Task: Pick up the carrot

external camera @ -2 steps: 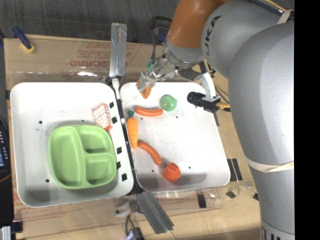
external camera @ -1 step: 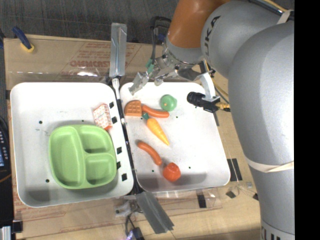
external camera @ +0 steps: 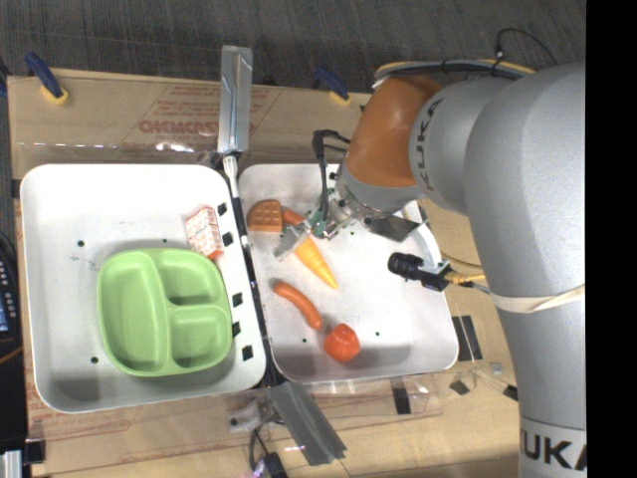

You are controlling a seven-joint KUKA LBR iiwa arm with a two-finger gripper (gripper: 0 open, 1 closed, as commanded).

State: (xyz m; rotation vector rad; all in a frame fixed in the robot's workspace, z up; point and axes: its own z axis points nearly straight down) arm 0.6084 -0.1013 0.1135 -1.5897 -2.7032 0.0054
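Note:
The carrot, an orange-yellow cone, lies in the right bin with its tip pointing toward the lower right. My gripper is down at the carrot's thick upper-left end, right against it. The arm's wrist and orange band rise behind it to the upper right, hiding part of the bin's far side.
In the right bin a brown bread piece lies just left of the gripper, with a red sausage and a red tomato nearer the front. The left bin holds a green divided plate and a red-and-white packet.

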